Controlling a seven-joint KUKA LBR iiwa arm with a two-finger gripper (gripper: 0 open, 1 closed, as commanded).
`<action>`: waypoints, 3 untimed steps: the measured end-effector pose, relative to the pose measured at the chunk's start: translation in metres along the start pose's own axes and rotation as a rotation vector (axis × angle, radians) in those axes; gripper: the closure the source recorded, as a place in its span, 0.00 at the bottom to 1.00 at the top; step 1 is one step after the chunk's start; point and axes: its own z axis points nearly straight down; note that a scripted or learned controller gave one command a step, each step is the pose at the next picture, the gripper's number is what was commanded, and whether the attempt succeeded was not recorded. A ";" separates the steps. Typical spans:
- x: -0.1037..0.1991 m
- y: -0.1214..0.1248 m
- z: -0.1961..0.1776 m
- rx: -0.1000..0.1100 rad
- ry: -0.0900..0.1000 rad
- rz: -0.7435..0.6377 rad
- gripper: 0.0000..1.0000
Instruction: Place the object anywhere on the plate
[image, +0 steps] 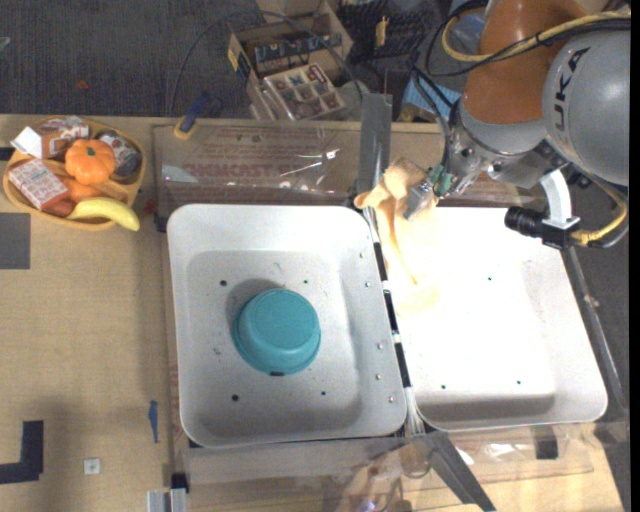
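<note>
gripper (428, 192) at top left corner of right bin (500, 330), clamped on upper end of pale yellow cloth (405, 245), raised above bin floor. cloth hanging limp from fingers, trailing down along divider between bins, lower end draped near right bin's left wall. teal plate (278, 330) upside down, near centre of left bin (270, 320), well apart from cloth. fruit basket (70, 175) on bench, far upper left.

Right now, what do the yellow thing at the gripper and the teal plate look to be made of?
The yellow cloth looks like soft fabric: it hangs limp and folded below the gripper, matte. The teal plate looks like hard plastic, smooth with a faint sheen; ceramic cannot be ruled out.
</note>
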 end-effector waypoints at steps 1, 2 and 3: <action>0.052 0.023 0.001 0.001 0.003 -0.401 1.00; 0.090 0.051 -0.010 -0.004 0.000 -0.797 1.00; 0.134 0.079 0.002 -0.001 0.003 -0.911 1.00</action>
